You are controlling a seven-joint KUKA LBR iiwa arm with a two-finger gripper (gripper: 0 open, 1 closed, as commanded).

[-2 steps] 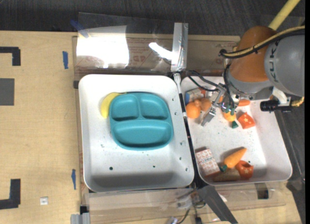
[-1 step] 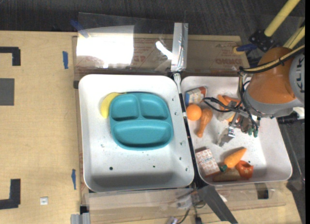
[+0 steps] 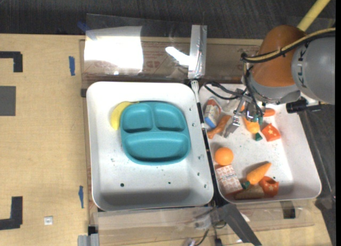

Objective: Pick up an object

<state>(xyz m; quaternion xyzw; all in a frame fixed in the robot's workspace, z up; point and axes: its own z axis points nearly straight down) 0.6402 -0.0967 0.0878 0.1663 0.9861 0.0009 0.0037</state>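
My gripper (image 3: 234, 121) hangs low over the upper left part of the right bin (image 3: 298, 154), under the orange-banded wrist. Just left of it lie a small white can with a red and blue label (image 3: 212, 113) and a thin orange stick (image 3: 219, 128). To its right sit a small orange and yellow piece (image 3: 252, 125) and a red chunk (image 3: 272, 132). Nearer the front are an orange ball (image 3: 224, 156), a carrot (image 3: 258, 172), a red tomato (image 3: 269, 186) and a pink and white box (image 3: 227, 178). I see nothing lifted off the bin floor.
The left bin (image 3: 101, 149) bears a teal divided plate (image 3: 155, 132) with a yellow item (image 3: 116, 113) tucked under its left edge. A raised divider (image 3: 205, 144) runs between the bins. Cables trail from the wrist above the right bin's far wall.
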